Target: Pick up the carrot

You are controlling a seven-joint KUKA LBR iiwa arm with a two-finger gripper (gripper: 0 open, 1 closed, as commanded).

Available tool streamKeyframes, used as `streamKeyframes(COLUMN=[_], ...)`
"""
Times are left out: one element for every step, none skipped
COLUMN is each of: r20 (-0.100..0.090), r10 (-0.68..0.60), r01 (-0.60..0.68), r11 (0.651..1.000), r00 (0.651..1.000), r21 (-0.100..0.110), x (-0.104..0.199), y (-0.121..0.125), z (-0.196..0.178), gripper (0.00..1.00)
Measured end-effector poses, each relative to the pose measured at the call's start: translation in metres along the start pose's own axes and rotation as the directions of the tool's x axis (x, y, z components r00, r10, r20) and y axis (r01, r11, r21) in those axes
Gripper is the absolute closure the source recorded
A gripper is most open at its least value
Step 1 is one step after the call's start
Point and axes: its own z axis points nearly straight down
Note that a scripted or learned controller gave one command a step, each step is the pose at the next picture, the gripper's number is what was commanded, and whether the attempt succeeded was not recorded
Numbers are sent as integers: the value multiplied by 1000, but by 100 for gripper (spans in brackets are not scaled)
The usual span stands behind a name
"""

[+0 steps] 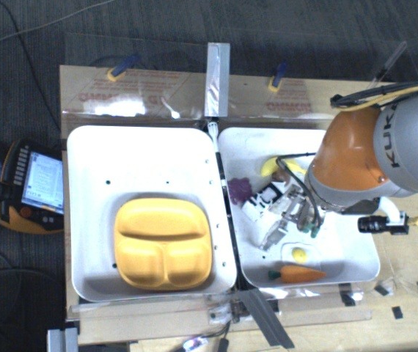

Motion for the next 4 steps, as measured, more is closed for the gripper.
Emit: streamKeyframes(r20=[0, -4, -4, 4], r10=[-41, -41, -41, 181], r01=[41, 41, 41, -181], r11=[999, 999, 999, 983], r00=[999, 999, 999, 983], r21=[3, 1, 1, 1], x=[35, 35, 35, 4], y=[-19, -17, -17, 18], z=[-17, -24, -24, -123], gripper=[0, 100, 0, 0])
